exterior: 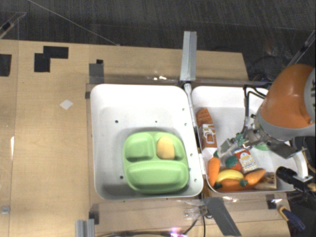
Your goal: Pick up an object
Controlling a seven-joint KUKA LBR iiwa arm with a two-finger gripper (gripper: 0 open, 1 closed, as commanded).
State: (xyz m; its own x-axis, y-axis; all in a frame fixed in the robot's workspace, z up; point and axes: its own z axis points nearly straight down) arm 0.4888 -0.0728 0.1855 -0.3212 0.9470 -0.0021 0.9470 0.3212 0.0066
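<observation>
The right bin (222, 100) holds a pile of toy food at its near end: a brown carton (206, 128) along the left wall, an upright carrot (213, 169), a banana (230, 175), a second carrot (255, 177) and a red-and-white packet (246, 160). My gripper (228, 148) hangs low over this pile, just right of the carton and above the banana, pointing down and left. A small teal piece (231, 159) lies right under it. I see nothing clearly held.
The left bin (106, 132) carries a green divided plate (148, 174) with a yellow lemon-like item (166, 147) in its upper right compartment. A metal divider post (188, 58) stands between the bins at the back. The far half of the right bin is bare white floor.
</observation>
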